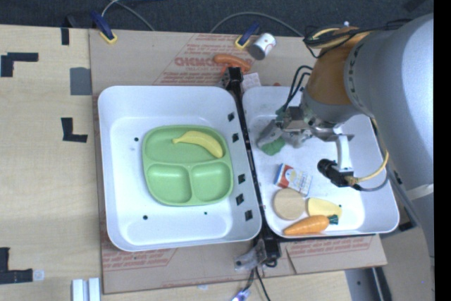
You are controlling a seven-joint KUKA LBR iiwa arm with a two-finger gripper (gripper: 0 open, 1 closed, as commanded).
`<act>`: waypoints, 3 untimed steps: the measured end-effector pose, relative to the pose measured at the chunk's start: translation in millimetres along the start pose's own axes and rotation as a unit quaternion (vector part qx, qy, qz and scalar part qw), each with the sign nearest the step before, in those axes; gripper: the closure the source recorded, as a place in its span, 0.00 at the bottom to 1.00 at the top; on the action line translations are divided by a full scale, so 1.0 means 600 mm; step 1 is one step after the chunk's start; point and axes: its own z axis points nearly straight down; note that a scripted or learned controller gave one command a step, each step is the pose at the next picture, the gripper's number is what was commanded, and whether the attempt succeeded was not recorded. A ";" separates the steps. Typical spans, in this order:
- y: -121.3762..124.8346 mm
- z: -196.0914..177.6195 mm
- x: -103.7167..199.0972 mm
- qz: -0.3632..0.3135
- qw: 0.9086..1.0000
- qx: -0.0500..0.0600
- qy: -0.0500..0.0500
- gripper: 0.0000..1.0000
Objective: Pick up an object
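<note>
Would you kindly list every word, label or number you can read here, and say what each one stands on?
Red print on the cardboard sheet behind the bins: upside down and blurred, not readable.
Red print on the cardboard's front edges: too small to read.
Small red, white and blue packet in the right bin: markings too blurred to read.

Two shallow white bins (116, 151) sit side by side. One green divided plate (188, 166) carries one yellow banana (201, 142). One orange carrot (306, 225) lies in the right-hand one.
</note>
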 end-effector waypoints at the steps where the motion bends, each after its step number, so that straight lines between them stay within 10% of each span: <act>1: 0.001 -0.018 0.000 0.000 1.000 -0.001 0.000 1.00; 2: 0.001 -0.018 0.000 0.000 1.000 -0.001 0.000 0.00; 3: 0.066 0.001 0.006 0.000 1.000 0.001 0.001 0.00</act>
